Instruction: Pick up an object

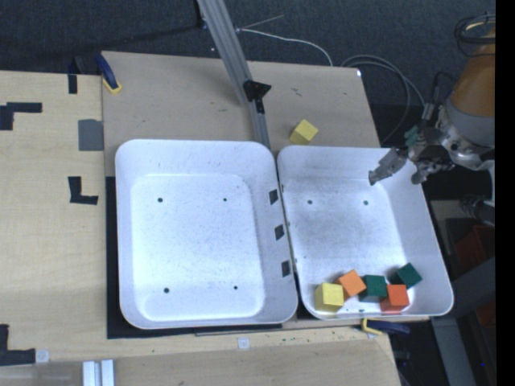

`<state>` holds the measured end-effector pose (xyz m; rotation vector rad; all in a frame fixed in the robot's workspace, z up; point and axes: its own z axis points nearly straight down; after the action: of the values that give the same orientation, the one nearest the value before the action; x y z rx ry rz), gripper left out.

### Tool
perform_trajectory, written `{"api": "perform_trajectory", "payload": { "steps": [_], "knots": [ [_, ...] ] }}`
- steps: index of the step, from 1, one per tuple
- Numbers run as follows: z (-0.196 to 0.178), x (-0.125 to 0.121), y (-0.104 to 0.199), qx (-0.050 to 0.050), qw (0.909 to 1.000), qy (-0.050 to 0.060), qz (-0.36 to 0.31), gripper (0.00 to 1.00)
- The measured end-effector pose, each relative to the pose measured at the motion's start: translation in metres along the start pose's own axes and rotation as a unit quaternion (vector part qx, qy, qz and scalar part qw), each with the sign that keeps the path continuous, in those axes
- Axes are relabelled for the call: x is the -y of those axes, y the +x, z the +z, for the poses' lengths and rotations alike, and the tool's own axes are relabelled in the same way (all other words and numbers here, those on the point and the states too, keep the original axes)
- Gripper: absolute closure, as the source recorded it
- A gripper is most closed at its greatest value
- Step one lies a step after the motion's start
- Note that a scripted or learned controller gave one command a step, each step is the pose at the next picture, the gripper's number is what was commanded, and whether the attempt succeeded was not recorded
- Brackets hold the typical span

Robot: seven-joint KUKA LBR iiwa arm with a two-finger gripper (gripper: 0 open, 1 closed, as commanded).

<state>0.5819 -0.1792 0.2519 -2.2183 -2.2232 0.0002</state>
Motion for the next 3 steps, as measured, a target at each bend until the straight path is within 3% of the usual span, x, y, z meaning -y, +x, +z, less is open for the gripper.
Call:
{"api": "perform_trajectory", "payload": {
  "steps": [1, 2, 3],
  "knots": [
    [0.02, -0.035, 0.081, -0.001, 1.0, 0.0, -0.004, 0.0],
    [-0.046, -0.047, 0.109, 0.0, 1.0, -0.003, -0.002, 0.0],
    [-0.009, -0.061, 0.159, 0.0, 1.0, 0.002, -0.002, 0.0]
  ]
}}
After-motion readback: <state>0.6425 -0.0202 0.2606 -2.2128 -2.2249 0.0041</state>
